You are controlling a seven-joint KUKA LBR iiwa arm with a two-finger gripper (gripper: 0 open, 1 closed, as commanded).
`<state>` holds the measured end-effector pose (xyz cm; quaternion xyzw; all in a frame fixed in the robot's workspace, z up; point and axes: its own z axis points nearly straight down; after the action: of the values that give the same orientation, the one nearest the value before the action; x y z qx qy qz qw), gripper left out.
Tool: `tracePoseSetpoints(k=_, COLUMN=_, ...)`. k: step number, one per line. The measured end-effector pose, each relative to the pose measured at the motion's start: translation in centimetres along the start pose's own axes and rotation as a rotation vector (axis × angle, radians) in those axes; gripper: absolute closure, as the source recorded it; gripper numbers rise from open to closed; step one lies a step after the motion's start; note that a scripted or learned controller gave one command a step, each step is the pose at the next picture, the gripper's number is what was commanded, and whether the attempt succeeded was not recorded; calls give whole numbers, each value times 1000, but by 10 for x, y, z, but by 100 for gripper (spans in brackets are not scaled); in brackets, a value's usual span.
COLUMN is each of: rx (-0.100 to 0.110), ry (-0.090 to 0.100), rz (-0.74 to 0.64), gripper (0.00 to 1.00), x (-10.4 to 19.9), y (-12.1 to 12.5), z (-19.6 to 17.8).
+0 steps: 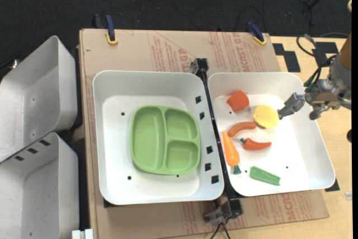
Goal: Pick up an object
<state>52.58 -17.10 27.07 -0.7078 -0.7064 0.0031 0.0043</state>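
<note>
Green piece (264,176): seen lowest in the right bin (313,173), nearest the camera, lying flat near the front wall.
Carrot (230,149): laid lengthwise along the right bin's left side, its green tip toward the front.
Red pepper (257,144): placed just right of the carrot, above the green piece.
Orange sausage (241,128): curved, set between the carrot's top and the yellow object.
Yellow object (265,116): round, found mid-bin, just beside the nearer finger of the gripper.
Red-orange object (238,100): positioned toward the bin's back left.
Gripper (304,106): held over the right bin's right edge, fingers spread wide apart, nothing seen between them.
Green tray (166,140): three compartments, rested in the middle of the left bin (112,92).
Bench (162,50): brown board bearing both bins side by side, fixed by two clamps at the back edge.
</note>
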Motion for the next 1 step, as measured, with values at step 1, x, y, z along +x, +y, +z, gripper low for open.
tracePoseSetpoints(k=1, rx=-10, ry=-2, rz=-3, gripper=0, x=0, y=2, z=-5)
